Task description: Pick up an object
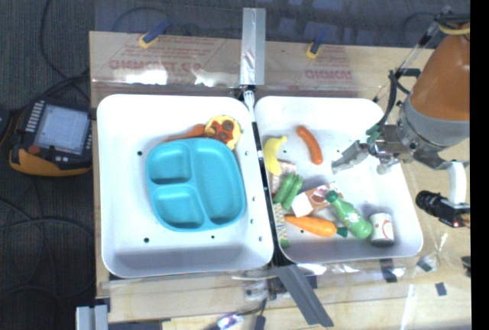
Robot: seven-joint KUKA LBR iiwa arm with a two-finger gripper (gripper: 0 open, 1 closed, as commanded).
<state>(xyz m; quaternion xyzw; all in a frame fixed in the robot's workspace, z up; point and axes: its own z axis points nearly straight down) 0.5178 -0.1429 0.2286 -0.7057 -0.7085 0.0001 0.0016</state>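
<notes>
We see the arm [443, 92] reaching over the right bin [344, 111] of toy food, its claw [348, 159] holding nothing.

Going from largest to smallest: the table [107, 46] carries the left bin [122, 244] and the right one side by side, and faint reddish lettering along its far edge is too washed out for us to read. In the left bin lies a blue divided tray [195, 183], with a yellow and red toy [222, 128] touching its far rim. The arm's body is cut off at the right. The claw hangs above the right bin's bare middle, its fingers spread a little apart. Near it lie an orange sausage [309, 145], a banana [273, 153], a green vegetable [287, 189], a green bottle [348, 217], a carrot [310, 226] and a small can [381, 228] whose label we cannot read.
</notes>
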